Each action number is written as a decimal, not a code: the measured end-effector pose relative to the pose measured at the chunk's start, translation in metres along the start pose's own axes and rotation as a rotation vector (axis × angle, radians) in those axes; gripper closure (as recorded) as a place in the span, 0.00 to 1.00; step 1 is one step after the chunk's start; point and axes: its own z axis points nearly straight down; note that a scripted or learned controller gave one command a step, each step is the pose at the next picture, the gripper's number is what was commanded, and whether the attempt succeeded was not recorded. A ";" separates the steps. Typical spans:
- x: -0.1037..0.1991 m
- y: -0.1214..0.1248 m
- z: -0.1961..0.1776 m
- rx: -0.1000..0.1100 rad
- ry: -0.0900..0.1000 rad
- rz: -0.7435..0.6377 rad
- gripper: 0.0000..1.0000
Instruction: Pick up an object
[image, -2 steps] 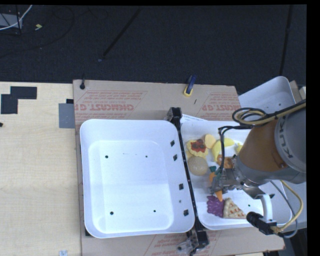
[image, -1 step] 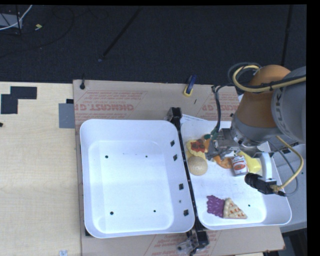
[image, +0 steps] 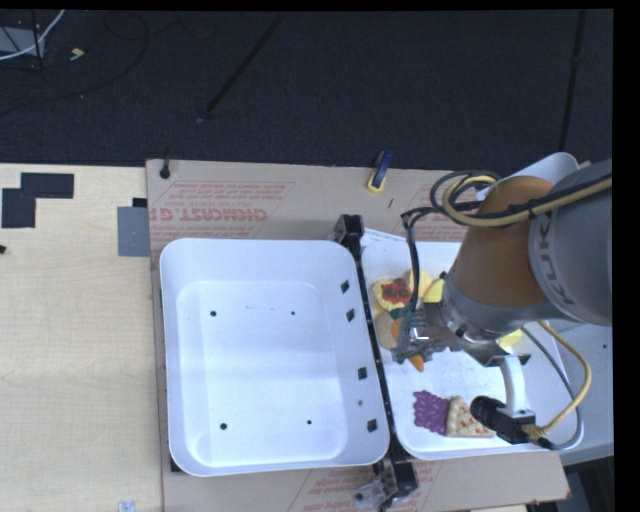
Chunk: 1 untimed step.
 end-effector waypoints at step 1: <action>0.018 0.000 -0.060 -0.010 -0.002 0.000 1.00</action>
